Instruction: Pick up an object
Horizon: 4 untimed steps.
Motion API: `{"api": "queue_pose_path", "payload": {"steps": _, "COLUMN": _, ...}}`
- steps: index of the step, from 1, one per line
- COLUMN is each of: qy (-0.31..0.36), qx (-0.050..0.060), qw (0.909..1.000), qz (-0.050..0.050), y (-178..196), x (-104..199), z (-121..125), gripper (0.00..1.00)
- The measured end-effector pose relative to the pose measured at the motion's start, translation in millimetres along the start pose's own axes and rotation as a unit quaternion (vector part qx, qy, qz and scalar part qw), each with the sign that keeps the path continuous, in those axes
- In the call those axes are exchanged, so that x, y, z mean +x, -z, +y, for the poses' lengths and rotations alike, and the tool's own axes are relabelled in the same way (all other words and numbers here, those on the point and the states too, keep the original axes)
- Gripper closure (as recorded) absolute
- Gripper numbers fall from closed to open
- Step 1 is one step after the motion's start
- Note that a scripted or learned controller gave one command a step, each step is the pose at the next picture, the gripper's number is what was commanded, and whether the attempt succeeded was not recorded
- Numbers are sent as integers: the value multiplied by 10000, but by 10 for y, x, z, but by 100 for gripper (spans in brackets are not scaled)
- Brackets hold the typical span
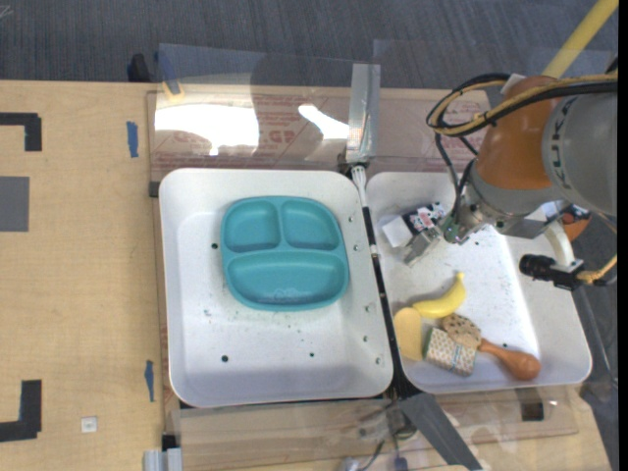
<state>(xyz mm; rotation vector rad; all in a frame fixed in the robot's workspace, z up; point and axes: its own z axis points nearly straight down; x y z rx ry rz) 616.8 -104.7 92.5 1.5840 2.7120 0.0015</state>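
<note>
Approach step judged in hand: gripper (417, 235) is poised low in the right bin (559, 361), well above the banana (444, 302), grip state cannot be told, nothing visibly held; next move calls for descent onto banana.

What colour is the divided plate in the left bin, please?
Teal; the divided plate shows best in the camera view.

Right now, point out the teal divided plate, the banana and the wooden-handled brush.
teal divided plate (285, 253): camera view, centre ridge where the compartments meet.
banana (444, 302): camera view, middle of the yellow curve.
wooden-handled brush (510, 360): camera view, on the brown handle.
</note>
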Motion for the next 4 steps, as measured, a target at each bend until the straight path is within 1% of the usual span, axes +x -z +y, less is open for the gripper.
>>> {"api": "queue_pose_path", "payload": {"steps": 1, "qy": -555, "qx": 112, "qw": 9984, "qz": 54, "y": -64, "x": -220, "z": 166, "gripper": 0}}
{"api": "queue_pose_path", "payload": {"steps": 2, "qy": -144, "qx": -33, "qw": 9999, "qz": -21, "y": 961, "x": 68, "z": 401, "gripper": 0}}
{"api": "queue_pose_path", "payload": {"steps": 3, "qy": 110, "qx": -29, "qw": 9999, "qz": -28, "y": 1816, "x": 154, "z": 66, "gripper": 0}}
{"api": "queue_pose_path", "payload": {"steps": 4, "qy": -38, "qx": 60, "qw": 10000, "qz": 43, "y": 849, "x": 228, "z": 374, "gripper": 0}}
